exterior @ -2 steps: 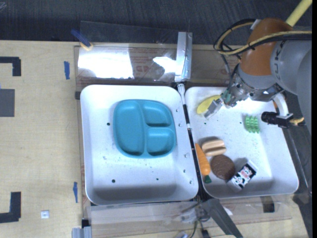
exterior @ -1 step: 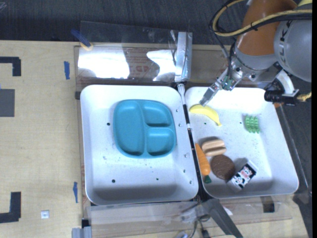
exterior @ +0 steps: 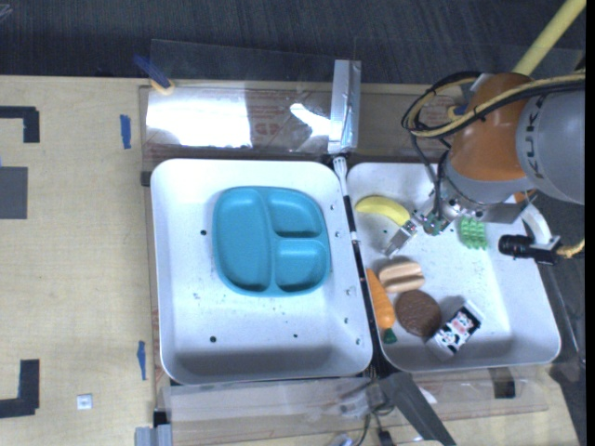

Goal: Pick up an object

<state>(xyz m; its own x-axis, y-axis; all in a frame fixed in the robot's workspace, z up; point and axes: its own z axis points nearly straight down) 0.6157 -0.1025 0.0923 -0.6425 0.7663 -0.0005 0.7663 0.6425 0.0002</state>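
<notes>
Nearest the lens, the black-and-white carton [exterior: 458,329] lies apart; gripper [exterior: 406,233], state indeterminable, hangs just right of banana [exterior: 382,211], whose long axis runs left-right.

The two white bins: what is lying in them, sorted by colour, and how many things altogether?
Blue: 1, the divided plate in the left bin
Yellow: 1, the banana
Orange: 1, the carrot
Green: 1, the studded block
Tan: 1, the bun
Brown: 1, the round cookie
Black and white: 1, the small carton
Total: 7, six of them in the right bin
</notes>
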